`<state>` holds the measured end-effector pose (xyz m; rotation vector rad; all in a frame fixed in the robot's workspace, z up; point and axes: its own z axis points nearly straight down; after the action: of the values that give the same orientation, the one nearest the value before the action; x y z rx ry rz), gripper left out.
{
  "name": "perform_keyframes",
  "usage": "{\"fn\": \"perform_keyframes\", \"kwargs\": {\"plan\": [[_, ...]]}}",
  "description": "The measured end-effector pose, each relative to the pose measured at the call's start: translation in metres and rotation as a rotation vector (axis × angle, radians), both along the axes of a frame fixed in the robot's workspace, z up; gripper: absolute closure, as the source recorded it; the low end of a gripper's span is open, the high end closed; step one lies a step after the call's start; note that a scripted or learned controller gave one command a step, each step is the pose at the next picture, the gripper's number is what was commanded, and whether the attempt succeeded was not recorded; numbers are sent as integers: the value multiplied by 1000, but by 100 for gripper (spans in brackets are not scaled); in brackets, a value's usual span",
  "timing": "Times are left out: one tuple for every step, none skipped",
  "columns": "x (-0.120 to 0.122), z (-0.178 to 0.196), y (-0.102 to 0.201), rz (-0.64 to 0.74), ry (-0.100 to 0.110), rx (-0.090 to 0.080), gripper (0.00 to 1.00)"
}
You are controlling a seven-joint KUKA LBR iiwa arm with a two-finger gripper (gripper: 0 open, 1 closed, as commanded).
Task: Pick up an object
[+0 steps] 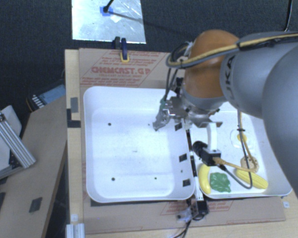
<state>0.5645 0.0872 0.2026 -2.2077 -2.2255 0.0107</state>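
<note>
My gripper (161, 119) hangs over the right side of the left white bin (92, 148), close to the wall shared with the right bin (279, 186). Nothing shows beneath or between it. Several small things lie at the front of the right bin: a yellow banana-shaped piece (204, 180), a green lump (220, 182) beside it, and a yellow corn cob (252, 177). A thin tan ring (249, 163) and a small yellow-and-white piece (242, 138) lie further back, partly under the arm. The grey arm with its orange band (208, 58) covers the back of the right bin.
Both bins rest on a cardboard sheet (119, 69) held by a yellow-and-blue clamp (123, 48) at the back. A shiny metal plate (108, 14) lies behind that. An aluminium rail (10, 138) and a tan board (44, 182) stand to the left of the bins.
</note>
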Motion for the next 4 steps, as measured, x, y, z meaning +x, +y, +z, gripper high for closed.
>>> {"fn": "perform_keyframes", "kwargs": {"plan": [[-33, 92, 114, 9, -17, 9, 0], [-8, 34, 149, -1, -7, 0, 0], [21, -126, 146, -8, -10, -1, 0], [-83, -101, 148, -6, -1, 0, 0]]}}
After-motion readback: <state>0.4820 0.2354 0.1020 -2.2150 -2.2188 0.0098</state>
